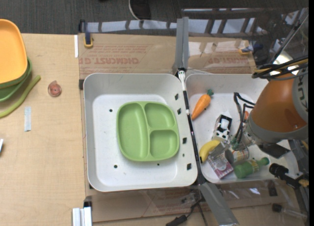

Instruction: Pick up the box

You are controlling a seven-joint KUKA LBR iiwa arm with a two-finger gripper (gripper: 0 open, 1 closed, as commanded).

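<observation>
The right bin holds a small black-and-white box near its middle. A flat pink and grey packet lies at the bin's front. My gripper hangs low in the right bin, just below the black-and-white box and over the packet's far edge, with a yellow banana at its left. The grey wrist and orange band rise to the right and hide the bin's right part. From this slant I cannot see anything held.
An orange toy carrot lies at the right bin's back left. A green bottle rests at the front, right of the packet. The left bin carries a green divided plate. Orange and green dishes sit on the bench, far left.
</observation>
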